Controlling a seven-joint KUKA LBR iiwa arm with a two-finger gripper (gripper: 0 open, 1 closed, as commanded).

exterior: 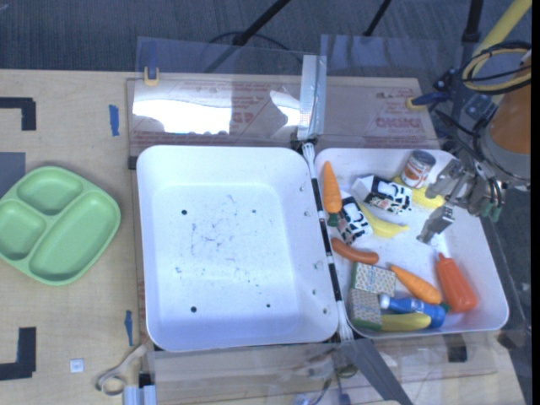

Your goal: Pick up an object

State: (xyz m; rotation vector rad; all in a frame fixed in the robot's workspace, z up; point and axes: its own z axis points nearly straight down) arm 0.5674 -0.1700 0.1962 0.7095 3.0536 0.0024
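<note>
Two shallow white bins sit side by side on the bench, and the claw (pixel 450 199) hangs over the upper right part of the right bin (pixel 494 264), reaching in from the right edge. Its two fingers (pixel 436 224) are spread apart with nothing between them; the lower one points down and left over bare bin floor.

Just left of the claw lies a yellow banana-shaped piece (pixel 386 225), with a black-and-white cow figure (pixel 389 197) resting on top of it. Up and left of the claw stands a small can (pixel 418 169) with a red-and-white label, upright near the bin's back wall. Another yellow piece (pixel 432 198) lies right beside the claw, partly hidden by it.

Below the claw, close to the right wall, lies an orange bottle-shaped toy (pixel 456 283). Below and to the left of the claw are a carrot (pixel 415 283), a patterned box (pixel 372 289), and a yellow and blue toy (pixel 410 316) along the bin's near wall. Farther left, by the divider between the bins, an orange carrot (pixel 331 188) stands lengthwise, with a second black-and-white figure (pixel 354 224) and a red sausage-shaped piece (pixel 353 251) below it.

Well to the left of the claw is the left bin (pixel 228 243), and beyond it, on the bench (pixel 67 310), rests a green divided plate (pixel 56 224).
</note>
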